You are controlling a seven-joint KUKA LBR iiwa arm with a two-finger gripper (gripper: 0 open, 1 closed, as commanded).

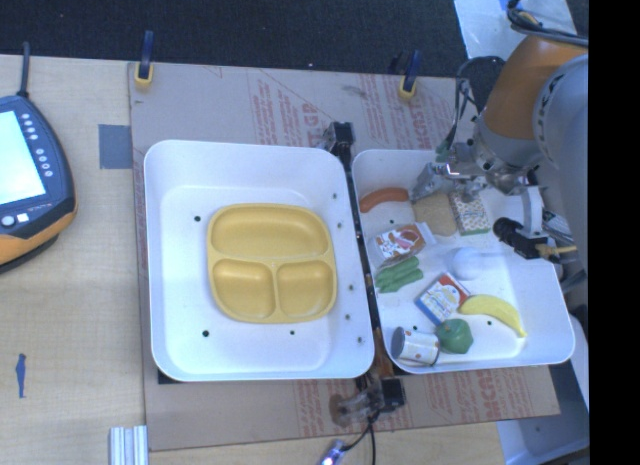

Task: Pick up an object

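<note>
Cardboard sheet (250,103) under white bins (160,253).

Counter (80,333): two bins side by side. Left bin (170,343): divided tray (270,260) at centre. Right bin (545,348): sausage (384,197) at far left; packet (400,242) before it; pea pods (398,275) nearer; carton (441,298) right of those; banana (493,311) further right; can (414,346) and round vegetable (455,335) along the near edge. Pendant (30,178) left of both bins.
</note>
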